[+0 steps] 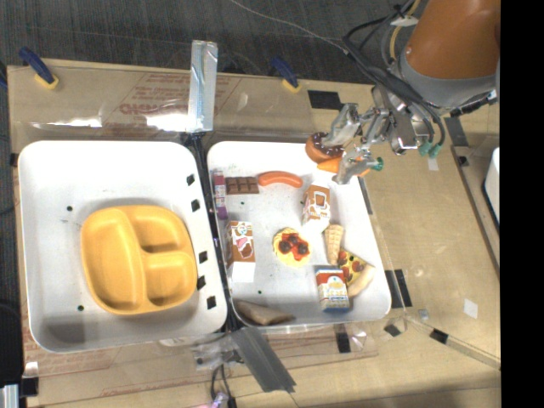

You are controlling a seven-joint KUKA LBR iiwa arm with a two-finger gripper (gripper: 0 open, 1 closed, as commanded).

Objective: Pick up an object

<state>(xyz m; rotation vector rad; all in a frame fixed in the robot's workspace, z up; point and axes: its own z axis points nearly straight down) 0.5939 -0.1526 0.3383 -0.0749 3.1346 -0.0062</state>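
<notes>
Gripper at far-right corner of right bin, over donut & an orange piece; can't tell its state. Risk: crowded corner w/ bin wall, could clip rim or miss.

Bench with two white bins
</notes>
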